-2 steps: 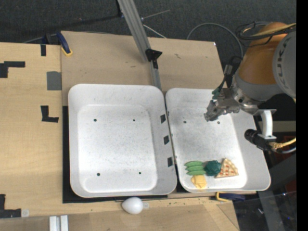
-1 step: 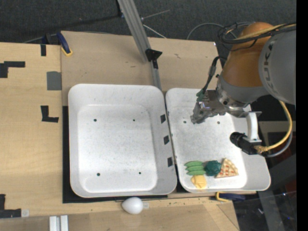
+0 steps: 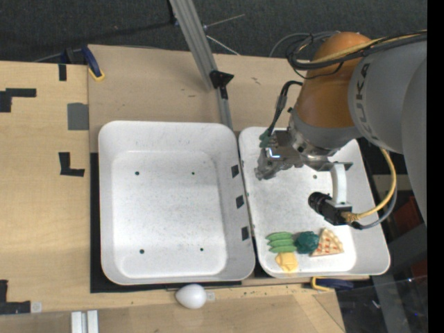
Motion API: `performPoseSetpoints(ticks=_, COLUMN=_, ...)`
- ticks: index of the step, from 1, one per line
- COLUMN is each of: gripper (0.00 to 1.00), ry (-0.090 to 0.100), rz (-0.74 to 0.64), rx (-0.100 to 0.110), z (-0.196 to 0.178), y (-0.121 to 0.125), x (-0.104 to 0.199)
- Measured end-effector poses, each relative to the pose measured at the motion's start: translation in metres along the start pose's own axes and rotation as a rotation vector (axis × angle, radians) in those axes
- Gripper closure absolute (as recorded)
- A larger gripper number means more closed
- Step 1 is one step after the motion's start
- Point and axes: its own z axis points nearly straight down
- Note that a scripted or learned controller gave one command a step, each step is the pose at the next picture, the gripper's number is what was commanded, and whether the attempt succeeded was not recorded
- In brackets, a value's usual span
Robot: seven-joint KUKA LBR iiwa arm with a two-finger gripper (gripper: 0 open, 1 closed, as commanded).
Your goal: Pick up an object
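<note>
In the right bin (image 3: 368,255), near its front edge, lie a green pea pod (image 3: 280,240), a dark green broccoli piece (image 3: 305,241), a yellow toy (image 3: 287,261) and a pizza slice (image 3: 328,243). My gripper (image 3: 266,166) hangs over the bin's back left part, well behind these toys. Nothing shows between its fingers.
The left bin (image 3: 111,186) sits beside the right one. A white egg (image 3: 191,296) lies on the bench in front of the left bin. A grey metal pole (image 3: 201,40) slants down to the bins' back edge. A black cable plug (image 3: 326,207) hangs off the arm over the right bin.
</note>
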Motion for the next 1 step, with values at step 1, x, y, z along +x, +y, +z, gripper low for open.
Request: performPoseSetpoints(ticks=1, gripper=1.00, ry=0.000, rz=-0.003, rx=0.000, z=-0.0024, y=-0.0045, x=0.0623)
